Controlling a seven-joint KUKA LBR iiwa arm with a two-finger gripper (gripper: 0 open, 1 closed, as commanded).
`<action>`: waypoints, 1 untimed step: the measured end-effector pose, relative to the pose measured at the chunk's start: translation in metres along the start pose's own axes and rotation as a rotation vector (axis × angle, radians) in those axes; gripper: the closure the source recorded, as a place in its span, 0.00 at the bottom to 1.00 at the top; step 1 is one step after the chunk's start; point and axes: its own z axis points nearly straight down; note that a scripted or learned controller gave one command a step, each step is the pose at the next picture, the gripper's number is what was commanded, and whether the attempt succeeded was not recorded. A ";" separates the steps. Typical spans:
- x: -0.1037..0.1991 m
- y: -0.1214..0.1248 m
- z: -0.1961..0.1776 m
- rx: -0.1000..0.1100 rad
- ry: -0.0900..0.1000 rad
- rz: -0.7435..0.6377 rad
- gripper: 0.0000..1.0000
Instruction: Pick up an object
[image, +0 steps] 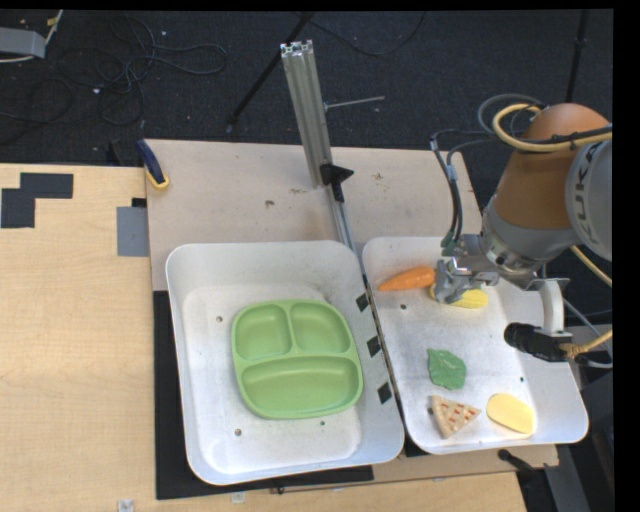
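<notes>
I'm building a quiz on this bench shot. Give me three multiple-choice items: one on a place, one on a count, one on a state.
1. Where does the green divided plate lie?
A. left bin
B. right bin
C. the bench

2. How many loose items lie in the right bin?
A. two
B. five
C. eight

3. How does the plate sit?
A. upside down
B. right side up
C. on edge

Key:
1 A, it rests in the left bin.
2 B, carrot, yellow piece by the pincer, green lump, pizza slice, yellow slice.
3 B, its compartments face up.
</notes>
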 end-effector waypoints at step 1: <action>0.048 -0.006 0.007 0.003 0.000 0.001 1.00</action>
